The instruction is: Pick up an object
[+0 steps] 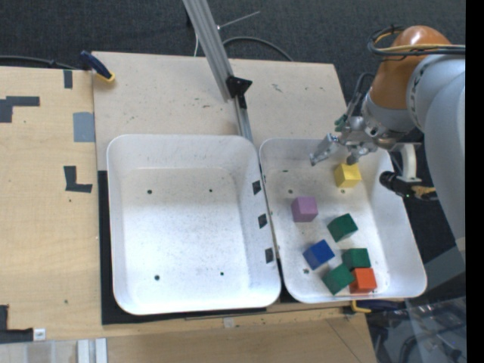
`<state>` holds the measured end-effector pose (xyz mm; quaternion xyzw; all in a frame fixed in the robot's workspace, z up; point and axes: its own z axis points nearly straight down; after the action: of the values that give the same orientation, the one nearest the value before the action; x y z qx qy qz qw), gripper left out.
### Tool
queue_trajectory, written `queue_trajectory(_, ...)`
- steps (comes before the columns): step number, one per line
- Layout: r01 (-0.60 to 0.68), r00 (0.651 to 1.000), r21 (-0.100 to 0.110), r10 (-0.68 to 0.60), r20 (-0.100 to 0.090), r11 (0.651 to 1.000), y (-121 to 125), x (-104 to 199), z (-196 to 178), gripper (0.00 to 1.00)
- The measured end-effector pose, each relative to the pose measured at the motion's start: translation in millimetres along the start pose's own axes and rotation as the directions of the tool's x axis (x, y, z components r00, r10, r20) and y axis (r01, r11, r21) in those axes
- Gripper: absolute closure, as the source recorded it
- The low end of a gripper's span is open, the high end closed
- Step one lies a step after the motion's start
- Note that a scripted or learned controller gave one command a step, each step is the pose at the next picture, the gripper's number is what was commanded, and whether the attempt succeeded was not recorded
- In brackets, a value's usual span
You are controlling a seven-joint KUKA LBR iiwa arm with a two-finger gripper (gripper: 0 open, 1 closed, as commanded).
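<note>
- The yellow block (348, 175) is the likeliest pick: it sits in the right bin (393, 237) near that bin's far edge, directly below the gripper (339, 149).
- It looks like a small rigid cube, probably light, with flat, smooth faces; a pinch across two opposite side faces, centred, should hold it without tipping.
- The gripper hovers just above the block's far side; its fingers appear spread, one reaching toward the bin's far-left corner, with nothing between them.
- A purple block (305, 209) lies apart from the yellow one, nearer the bin's middle and left wall.
- Toward the near-right corner cluster a blue block (318, 253), three green blocks (343, 226) and an orange block (364, 280); the orange one touches two of the green.
- The left bin (121, 203) lies alongside, touching the right bin's left rim.
</note>
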<state>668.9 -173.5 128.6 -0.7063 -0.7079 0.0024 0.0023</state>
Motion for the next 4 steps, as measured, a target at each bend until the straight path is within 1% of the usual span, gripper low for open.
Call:
queue_trajectory(1,0.001,1.0,-0.014,-0.001,0.006,1.0,2.8,-0.2,32.7,0.0)
queue_trajectory(2,0.002,1.0,-0.014,-0.002,0.005,1.0,3.3,0.4,20.6,1.0)
queue_trajectory(3,-0.001,1.0,-0.01,0.001,0.001,1.0,2.0,-5.4,-25.1,1.0)
queue_trajectory(4,0.0,1.0,-0.011,0.0,0.001,1.0,-1.4,3.3,-74.0,1.0)
